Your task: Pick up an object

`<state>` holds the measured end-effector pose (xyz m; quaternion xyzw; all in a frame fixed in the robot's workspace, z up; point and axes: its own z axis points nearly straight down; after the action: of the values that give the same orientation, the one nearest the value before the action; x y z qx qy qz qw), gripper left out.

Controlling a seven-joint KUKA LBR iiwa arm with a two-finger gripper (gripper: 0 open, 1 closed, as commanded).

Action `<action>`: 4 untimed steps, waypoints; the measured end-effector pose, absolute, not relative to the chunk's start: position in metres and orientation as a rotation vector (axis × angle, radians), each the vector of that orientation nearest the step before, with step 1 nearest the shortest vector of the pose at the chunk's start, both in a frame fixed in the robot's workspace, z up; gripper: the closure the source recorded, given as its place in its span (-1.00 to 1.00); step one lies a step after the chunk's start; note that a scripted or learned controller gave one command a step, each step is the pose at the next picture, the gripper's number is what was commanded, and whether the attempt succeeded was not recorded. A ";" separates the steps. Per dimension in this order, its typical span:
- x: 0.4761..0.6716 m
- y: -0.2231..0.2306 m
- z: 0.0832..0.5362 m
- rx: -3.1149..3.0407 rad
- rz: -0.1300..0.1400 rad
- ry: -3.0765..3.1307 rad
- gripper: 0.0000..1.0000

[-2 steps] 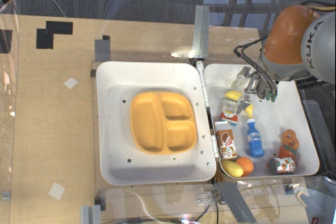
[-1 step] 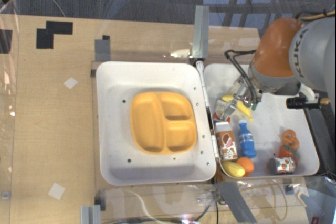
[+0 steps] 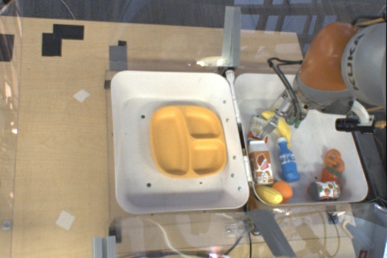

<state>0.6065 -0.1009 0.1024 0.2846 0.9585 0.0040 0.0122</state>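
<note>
My gripper hangs low over the back left part of the right bin, under the orange band of the arm. Just below and left of it lie a small silvery packet and a yellow banana-like piece. In front of these are a blue bottle and a white and red carton. A yellow lemon and an orange rest against the bin's front wall. At the bin's front right corner, a printed can lies next to an orange toy.
The left bin holds a yellow divided plate. A metal post stands behind the wall between the bins. The arm's grey body covers the right bin's back right corner. Cables run along the bench's front edge.
</note>
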 end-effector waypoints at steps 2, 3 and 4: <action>0.593 -0.090 0.100 0.934 0.007 2.958 -1.00; 0.651 -0.083 0.106 1.092 0.007 2.932 -1.00; 0.647 -0.094 0.111 0.957 0.003 2.983 -1.00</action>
<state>0.6468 -0.0942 0.1110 0.3054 0.9522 0.0010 0.0046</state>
